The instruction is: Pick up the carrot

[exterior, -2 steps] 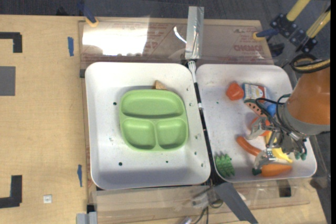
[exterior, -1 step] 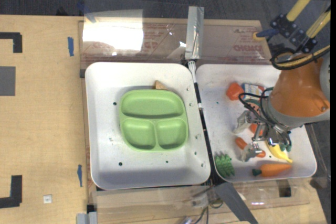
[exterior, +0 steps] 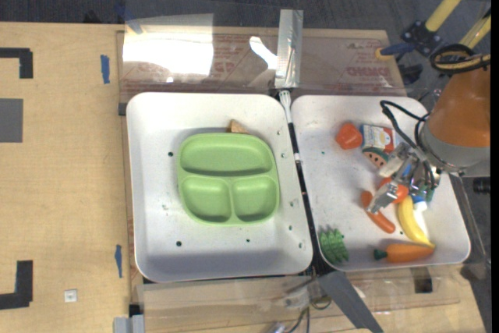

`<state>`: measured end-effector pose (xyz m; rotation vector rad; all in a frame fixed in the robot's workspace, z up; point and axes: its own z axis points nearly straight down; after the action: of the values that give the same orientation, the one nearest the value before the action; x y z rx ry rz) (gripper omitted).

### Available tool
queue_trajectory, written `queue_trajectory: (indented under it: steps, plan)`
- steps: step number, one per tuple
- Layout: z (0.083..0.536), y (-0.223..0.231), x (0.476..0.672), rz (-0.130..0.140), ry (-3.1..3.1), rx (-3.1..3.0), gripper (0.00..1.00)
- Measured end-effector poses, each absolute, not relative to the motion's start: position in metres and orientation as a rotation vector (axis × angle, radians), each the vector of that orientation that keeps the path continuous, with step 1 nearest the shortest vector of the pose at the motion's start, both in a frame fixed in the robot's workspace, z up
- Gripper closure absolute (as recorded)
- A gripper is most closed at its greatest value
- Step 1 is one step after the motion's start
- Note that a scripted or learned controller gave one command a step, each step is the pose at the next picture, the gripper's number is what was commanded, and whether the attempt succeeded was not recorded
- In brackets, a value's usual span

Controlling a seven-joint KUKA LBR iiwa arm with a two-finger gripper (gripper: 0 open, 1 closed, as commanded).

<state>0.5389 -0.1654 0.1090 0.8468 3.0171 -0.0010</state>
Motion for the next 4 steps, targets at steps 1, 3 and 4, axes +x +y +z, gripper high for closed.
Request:
queue_trajectory:
  steps: [1,3,4]
  plan:
    - [0.090,-0.122,0.525,-0.001,3.019,0.821,0.00]
    - [0.092,-0.111,0.644,0.000,3.132,0.036,0.00]
    - [0.189,-0.065,0.631,-0.004,3.031,-0.767,0.00]
